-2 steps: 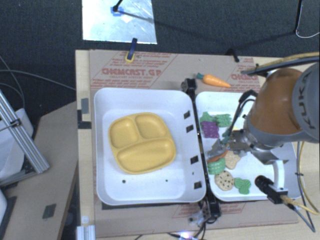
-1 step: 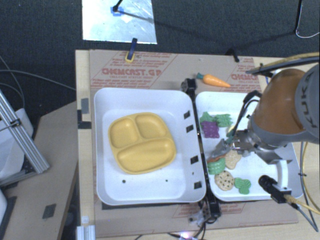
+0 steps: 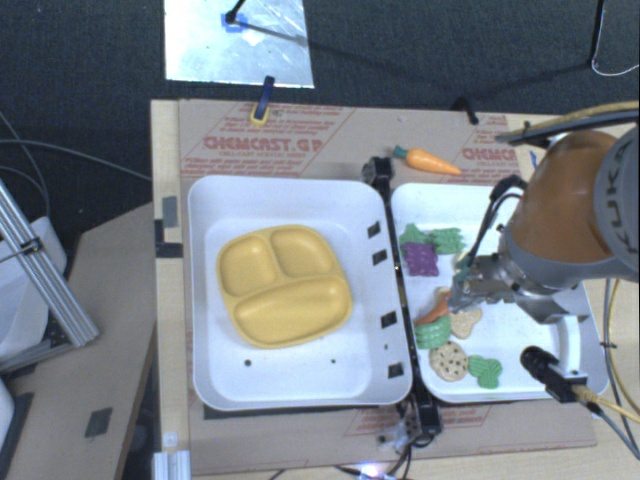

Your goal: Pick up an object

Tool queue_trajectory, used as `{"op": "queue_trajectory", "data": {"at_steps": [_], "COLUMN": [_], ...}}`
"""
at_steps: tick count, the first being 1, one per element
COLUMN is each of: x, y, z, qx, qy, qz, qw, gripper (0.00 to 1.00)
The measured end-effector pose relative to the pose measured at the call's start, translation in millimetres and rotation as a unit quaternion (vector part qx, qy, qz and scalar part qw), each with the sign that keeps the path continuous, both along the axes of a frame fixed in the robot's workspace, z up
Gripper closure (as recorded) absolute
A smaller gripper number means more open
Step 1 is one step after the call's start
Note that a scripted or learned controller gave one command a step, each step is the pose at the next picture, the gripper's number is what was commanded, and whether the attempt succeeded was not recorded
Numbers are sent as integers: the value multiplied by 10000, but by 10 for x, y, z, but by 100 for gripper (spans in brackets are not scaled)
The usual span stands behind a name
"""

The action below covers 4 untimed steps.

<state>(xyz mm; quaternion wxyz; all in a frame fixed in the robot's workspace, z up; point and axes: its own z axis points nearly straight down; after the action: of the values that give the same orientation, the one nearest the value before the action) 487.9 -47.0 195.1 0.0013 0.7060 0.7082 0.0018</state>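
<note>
The gripper [image 3: 466, 293] is seen low over the toy food in the right bin [image 3: 440, 200], right of centre frame, its opening not discernible, with a beige piece [image 3: 465, 321] just below it and an orange piece [image 3: 433, 313] lower left.

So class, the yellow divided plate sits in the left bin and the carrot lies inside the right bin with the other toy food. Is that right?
Not quite. The carrot lies outside the right bin, on the cardboard behind it, as the camera view shows. The yellow plate is indeed in the left bin.
</note>
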Motion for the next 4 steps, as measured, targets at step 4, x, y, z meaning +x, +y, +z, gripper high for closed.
{"op": "queue_trajectory", "data": {"at_steps": [4], "x": [-11], "y": [1002], "z": [2367], "qx": [-5], "qy": [12], "qz": [-30], "qw": [10000], "gripper": [100]}}
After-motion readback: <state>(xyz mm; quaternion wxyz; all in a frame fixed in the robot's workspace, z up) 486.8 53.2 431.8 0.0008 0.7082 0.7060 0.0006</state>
